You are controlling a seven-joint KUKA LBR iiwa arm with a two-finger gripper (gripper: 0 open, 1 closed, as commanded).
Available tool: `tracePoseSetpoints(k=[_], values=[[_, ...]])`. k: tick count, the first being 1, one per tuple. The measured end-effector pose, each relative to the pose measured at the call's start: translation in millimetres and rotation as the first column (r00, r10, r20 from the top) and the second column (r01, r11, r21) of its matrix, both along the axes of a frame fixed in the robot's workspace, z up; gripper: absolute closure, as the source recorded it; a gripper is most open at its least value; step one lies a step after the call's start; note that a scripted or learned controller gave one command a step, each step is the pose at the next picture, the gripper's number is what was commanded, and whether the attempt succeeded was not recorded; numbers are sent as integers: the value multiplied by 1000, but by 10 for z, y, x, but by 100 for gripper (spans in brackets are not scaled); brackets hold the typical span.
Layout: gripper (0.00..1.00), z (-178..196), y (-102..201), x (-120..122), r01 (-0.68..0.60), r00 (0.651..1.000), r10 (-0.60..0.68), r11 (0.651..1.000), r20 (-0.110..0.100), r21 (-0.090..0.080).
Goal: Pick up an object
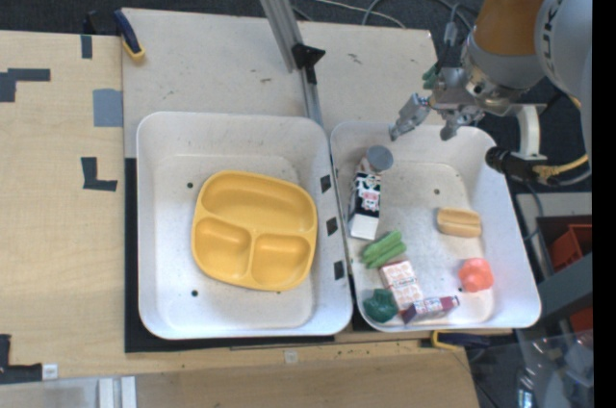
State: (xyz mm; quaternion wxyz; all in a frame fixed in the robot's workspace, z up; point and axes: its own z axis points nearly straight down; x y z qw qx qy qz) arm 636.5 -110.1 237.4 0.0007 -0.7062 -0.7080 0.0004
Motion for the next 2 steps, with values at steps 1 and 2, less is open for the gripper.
tracePoseSetpoints(k=[1,2], values=[[0,0,0,0,0,1000,0,1000,0,0],[0,-453,26,-63,0,1000,0,1000,-4,-1]])
